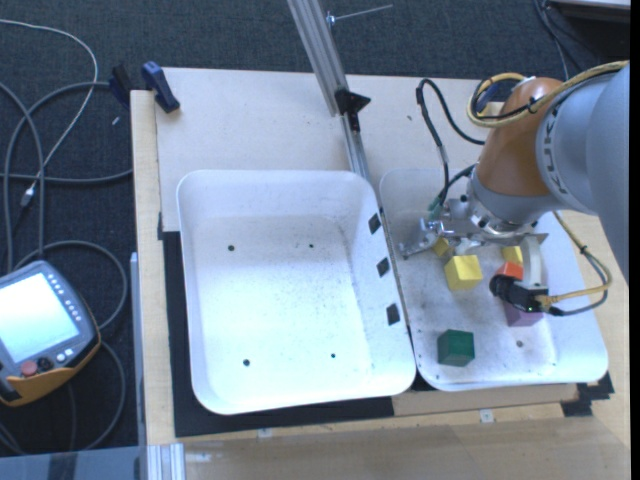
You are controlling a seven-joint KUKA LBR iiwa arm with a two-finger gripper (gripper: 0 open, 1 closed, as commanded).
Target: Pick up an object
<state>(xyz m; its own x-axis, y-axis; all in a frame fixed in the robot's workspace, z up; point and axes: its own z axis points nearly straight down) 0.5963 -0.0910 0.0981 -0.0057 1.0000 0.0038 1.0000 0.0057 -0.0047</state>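
In the right bin (pixel 575 353) lie a yellow block (pixel 464 272), a dark green cube (pixel 456 347), an orange piece (pixel 513 259) and a purple piece (pixel 522 316) partly under a black cable plug. My gripper (pixel 436 238) hangs low over the bin's upper middle, just up and left of the yellow block. A small yellow bit (pixel 441 251) shows right under it. The wrist and its orange band (pixel 515 158) hide the bin floor behind the gripper. Nothing can be seen held.
The left bin (pixel 200 193) stands beside the right one, their walls meeting near black clips (pixel 382 266). A slanted metal rail (pixel 320 43) crosses the back of the bench. Cables (pixel 565 298) loop from the wrist over the right bin.
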